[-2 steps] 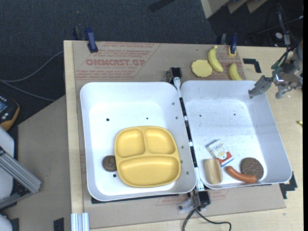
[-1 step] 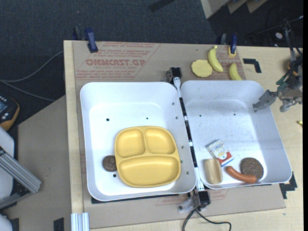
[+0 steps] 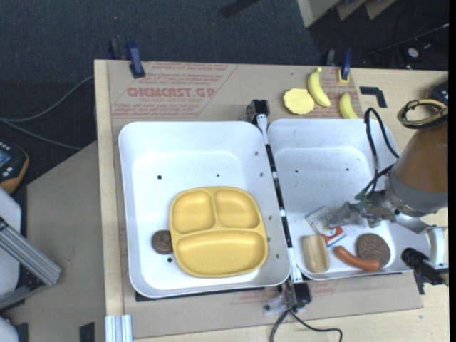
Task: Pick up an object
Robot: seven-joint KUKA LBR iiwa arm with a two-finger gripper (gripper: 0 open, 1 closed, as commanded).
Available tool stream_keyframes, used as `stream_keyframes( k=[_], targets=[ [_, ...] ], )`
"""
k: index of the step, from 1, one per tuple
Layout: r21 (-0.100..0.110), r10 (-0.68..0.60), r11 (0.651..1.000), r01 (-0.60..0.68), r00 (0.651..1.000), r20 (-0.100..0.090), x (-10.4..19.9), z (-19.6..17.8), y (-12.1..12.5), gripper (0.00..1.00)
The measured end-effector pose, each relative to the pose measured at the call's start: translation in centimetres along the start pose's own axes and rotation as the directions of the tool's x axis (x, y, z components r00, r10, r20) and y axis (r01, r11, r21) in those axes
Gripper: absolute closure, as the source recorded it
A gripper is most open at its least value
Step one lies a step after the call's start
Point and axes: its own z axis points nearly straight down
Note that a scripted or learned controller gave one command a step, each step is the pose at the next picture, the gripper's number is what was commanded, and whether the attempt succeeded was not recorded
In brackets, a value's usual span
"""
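Since the tool (image 3: 329, 219) is parked low over a packet (image 3: 326, 223), a grab there looks intended; its grip can't be made out, with sausage (image 3: 356, 259) and patty (image 3: 373, 247) just beside.

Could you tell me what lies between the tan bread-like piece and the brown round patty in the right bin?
In the camera view, an orange-red sausage lies between the bread-like piece and the patty.

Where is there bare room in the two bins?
Left bin: bare floor behind the yellow tray. Right bin: bare far half, up to the gripper. Crowded: its near edge, with bread, sausage and patty.
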Motion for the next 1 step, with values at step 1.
stream_keyframes(
  k=[1],
  targets=[
    [-0.015,-0.004,1.000,0.004,1.000,0.006,5.82,-2.12,0.13,0.00]
  ],
)
